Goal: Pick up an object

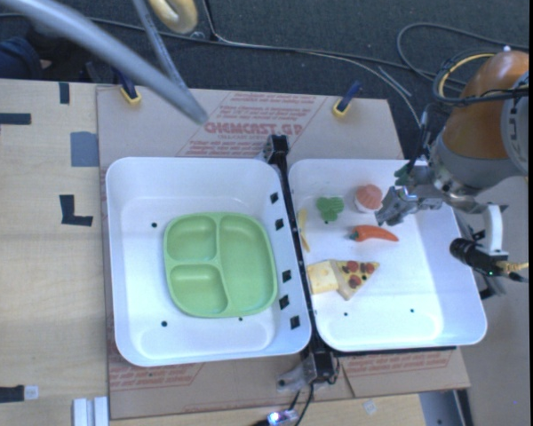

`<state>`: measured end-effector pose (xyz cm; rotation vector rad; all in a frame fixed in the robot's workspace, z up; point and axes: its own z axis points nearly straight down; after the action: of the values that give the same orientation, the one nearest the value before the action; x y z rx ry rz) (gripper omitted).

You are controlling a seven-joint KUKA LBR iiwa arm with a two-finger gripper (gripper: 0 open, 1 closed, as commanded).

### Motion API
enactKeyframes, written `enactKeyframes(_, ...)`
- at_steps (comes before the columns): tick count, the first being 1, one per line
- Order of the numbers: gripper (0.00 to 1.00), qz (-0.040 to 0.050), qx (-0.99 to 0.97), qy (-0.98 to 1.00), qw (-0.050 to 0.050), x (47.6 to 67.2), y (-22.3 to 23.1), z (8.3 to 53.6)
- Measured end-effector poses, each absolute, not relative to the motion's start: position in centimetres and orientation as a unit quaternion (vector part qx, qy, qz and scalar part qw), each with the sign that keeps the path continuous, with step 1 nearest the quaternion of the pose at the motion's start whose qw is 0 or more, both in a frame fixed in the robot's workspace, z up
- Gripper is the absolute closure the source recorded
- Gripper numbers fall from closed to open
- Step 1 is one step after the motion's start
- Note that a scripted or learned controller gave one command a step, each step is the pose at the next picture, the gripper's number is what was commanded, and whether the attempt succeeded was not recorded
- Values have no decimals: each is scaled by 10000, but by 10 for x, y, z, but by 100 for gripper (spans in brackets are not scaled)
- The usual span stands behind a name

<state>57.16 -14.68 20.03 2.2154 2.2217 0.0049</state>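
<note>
The right bin [431, 313] holds a green broccoli piece [330, 208], a round pinkish-red piece [368, 196], an orange-red chili pepper [373, 234], and a pizza slice [342, 276] near its middle. A thin yellow strip [303, 237] lies by the divider. My gripper [394, 208] hangs over the bin's upper right part, just right of the pinkish piece and above the pepper. Nothing shows between its fingers.
The left bin [133, 318] bears a green sectioned plate [220, 264]. A black divider [286, 238] runs between the two bins. Cardboard lies under both bins. The arm comes in from the right, above the right bin's far edge.
</note>
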Motion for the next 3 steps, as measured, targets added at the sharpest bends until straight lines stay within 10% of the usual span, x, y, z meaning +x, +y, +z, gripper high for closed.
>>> enactKeyframes(3, 100, -5, 7050, 7092, -9, 590, -91, 270)
